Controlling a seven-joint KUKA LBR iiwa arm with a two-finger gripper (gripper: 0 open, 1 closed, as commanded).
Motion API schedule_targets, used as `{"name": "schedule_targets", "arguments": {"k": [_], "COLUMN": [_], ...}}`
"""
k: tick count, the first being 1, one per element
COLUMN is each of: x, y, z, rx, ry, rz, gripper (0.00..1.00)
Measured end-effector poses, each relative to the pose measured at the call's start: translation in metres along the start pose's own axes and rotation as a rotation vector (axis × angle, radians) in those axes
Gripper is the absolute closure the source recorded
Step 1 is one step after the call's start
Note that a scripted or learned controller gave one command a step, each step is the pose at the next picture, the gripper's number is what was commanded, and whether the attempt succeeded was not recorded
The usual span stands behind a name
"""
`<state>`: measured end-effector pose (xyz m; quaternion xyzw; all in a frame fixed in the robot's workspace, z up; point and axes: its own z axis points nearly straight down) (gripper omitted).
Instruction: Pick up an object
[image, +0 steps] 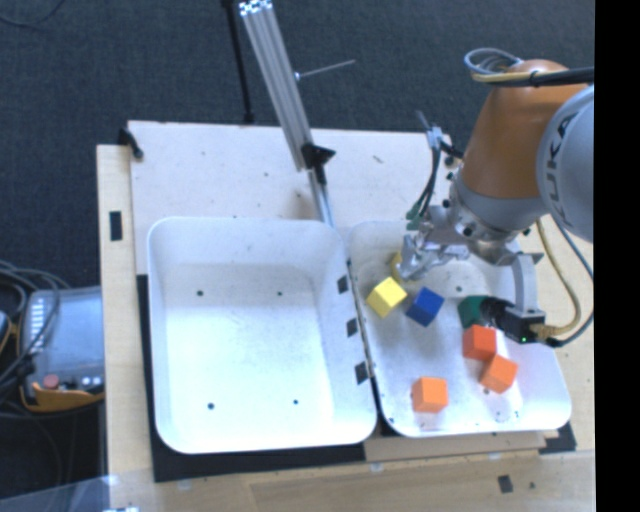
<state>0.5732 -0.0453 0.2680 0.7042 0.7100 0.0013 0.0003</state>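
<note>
Two shallow white bins sit side by side on the bench. The left bin (250, 330) has only dark specks on its floor, while the right bin (540, 405) holds all the loose blocks. A yellow block (387, 296) lies near the right bin's left wall, tilted on a corner, and a blue block (425, 306) sits just beside it on the right, close but apart as far as the view shows. Further right, a green block (471, 309) is partly covered by a black fitting on the arm. Below it an orange-red block (480, 342) touches or nearly touches an orange block (499, 373). A third orange block (430, 394) rests alone near the bin's lower edge, well apart from the yellow and blue ones.

The grey arm (520, 150) with its orange band reaches in from the right and hangs over the upper part of the right bin. Its gripper (415, 262) points down and to the left, with its tip just above the yellow block and near the bin's top left corner. The metal parts there blur together against the white bin, so I cannot tell how wide the claw stands, and no block can be seen in it. All six blocks lie on the bin floor.

A slanted metal pole (285, 90) crosses the bench above the bins.
</note>
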Motion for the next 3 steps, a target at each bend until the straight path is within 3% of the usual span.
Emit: {"name": "schedule_targets", "arguments": {"k": [2, 3], "x": [0.102, 0.143], "y": [0.010, 0.012], "z": [-0.005, 0.009], "rx": [-0.001, 0.005], "ry": [0.000, -0.001], "rz": [0.001, 0.002], "gripper": [1.00, 1.00]}}
